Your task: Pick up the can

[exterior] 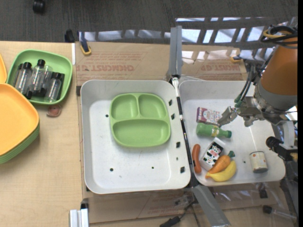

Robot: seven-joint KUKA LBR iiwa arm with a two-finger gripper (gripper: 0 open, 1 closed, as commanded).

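Camera view looks down on two shallow white bins side by side on the counter. The left bin carries a green divided plate lying flat near its middle. The right bin holds the small things: the can lies on its side toward the near right corner, apart from the rest. Left of it, a banana and a carrot touch each other, with a black-and-white carton just beside them and a red-orange pepper by the bin's left wall. Farther back, a green bottle lies on its side, and a small purple carton sits just beyond it.

The arm reaches in from the right, its orange band above the wrist. The gripper hangs over the far middle of the right bin, near the green bottle and well apart from the can. Its fingers stand spread apart with nothing between them.

On the counter at left rest stacked orange plates and a green tray of small bottles.
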